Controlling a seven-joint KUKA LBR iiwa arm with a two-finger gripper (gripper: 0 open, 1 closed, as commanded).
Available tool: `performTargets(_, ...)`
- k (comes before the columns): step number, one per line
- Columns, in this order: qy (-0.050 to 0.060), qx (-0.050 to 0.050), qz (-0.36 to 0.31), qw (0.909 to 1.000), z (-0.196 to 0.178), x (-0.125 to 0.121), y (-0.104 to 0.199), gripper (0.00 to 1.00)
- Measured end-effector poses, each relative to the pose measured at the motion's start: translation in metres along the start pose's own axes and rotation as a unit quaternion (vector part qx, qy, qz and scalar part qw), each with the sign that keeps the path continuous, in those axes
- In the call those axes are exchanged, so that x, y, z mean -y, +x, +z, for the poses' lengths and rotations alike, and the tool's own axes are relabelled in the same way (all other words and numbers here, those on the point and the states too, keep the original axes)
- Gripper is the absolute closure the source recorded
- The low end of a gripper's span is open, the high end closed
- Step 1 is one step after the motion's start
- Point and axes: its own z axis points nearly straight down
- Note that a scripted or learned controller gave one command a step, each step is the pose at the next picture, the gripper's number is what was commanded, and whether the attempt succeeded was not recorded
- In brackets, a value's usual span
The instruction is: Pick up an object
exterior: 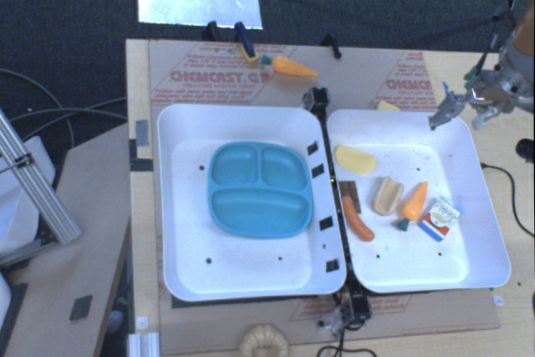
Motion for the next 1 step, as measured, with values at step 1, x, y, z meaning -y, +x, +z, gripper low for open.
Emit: performTargets(1,0.002,0.000,-0.001,1.0000,0.0481,0.0019,0.0097,0.00)
